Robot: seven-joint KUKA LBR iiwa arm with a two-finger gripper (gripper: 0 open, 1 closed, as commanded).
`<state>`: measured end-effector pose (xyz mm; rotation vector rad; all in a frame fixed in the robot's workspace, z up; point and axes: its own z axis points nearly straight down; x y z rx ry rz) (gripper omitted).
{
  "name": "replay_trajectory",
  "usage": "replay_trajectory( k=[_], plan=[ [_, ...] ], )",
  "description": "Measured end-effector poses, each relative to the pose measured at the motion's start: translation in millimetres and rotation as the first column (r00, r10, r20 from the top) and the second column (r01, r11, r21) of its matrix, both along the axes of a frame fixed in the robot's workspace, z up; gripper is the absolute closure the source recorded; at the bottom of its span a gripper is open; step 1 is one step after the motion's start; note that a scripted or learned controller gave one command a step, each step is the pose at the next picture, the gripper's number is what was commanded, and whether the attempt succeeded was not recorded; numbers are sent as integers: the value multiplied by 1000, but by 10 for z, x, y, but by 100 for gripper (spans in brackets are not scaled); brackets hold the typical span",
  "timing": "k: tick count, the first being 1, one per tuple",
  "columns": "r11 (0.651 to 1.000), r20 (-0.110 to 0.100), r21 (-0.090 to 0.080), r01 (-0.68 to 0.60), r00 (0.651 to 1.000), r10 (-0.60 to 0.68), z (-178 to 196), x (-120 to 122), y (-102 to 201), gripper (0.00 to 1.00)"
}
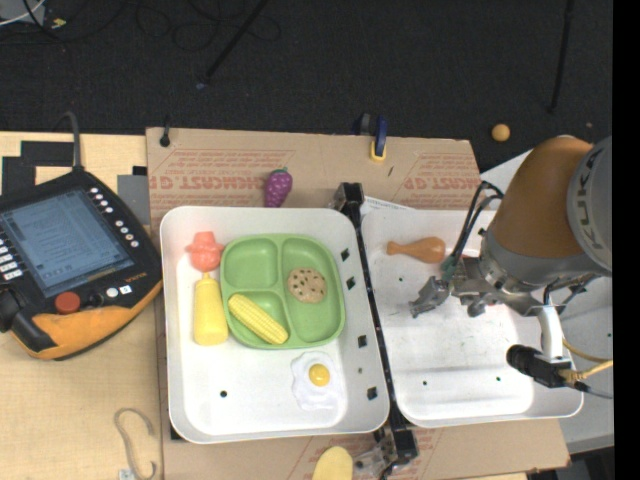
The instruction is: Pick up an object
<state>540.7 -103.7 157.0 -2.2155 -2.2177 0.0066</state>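
The bench (80,408) carries 2 white bins side by side on brown cardboard (300,168). The left bin (250,408) holds a green divided plate (255,268) with a yellow corn cob (258,319) in its lower left compartment and a cookie (307,285) in its right compartment. Just left of the plate lie a yellow bottle (209,310) and, above it, a pink toy (204,251); a fried egg (317,376) lies below the plate. The right bin (460,388) holds a chicken drumstick (418,250) near its upper edge. The grey arm (545,208) reaches in from the right, and the gripper (438,296) hangs over the right bin, below the drumstick and apart from it, its fingers spread with nothing between them. A purple grape bunch (278,186) lies on the cardboard behind the left bin. A teach pendant (65,253) sits at the far left.
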Motion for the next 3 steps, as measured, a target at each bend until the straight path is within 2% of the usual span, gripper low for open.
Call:
replay_trajectory(
  k=[1,2,3],
  plan=[
    [1000,0,0,-1,1000,1,-644,-11,12,0],
    [1000,3,0,6,1000,-6,-703,-19,9,0],
    [1000,4,0,16,1000,-16,-592,-22,-24,100]
  ],
)
